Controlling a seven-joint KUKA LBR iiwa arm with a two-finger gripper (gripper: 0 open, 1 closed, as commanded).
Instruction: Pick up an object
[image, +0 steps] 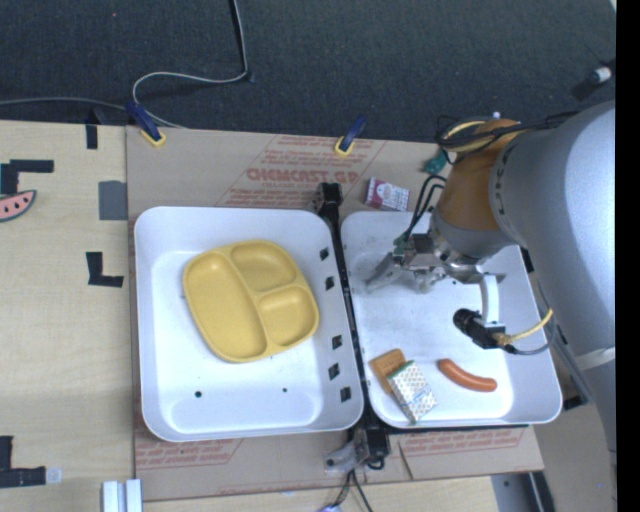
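Note:
My gripper (402, 280) hangs over the upper left part of the right bin (520, 300), open, with bare bin floor between its fingers. Along that bin's front lie three things. A small brown block (387, 364) sits at the left. A silvery patterned packet (413, 392) touches it just in front. An orange sausage (468, 376) lies to the right. All three are well in front of the gripper and apart from it. A yellow divided plate (251, 299) rests in the left bin (160, 300).
A small red and white packet (385, 194) lies on the cardboard behind the right bin. The black divider (340, 290) runs between the bins. The grey arm (560, 200) covers the right bin's far right. A black cable connector (478, 327) dangles over the bin.

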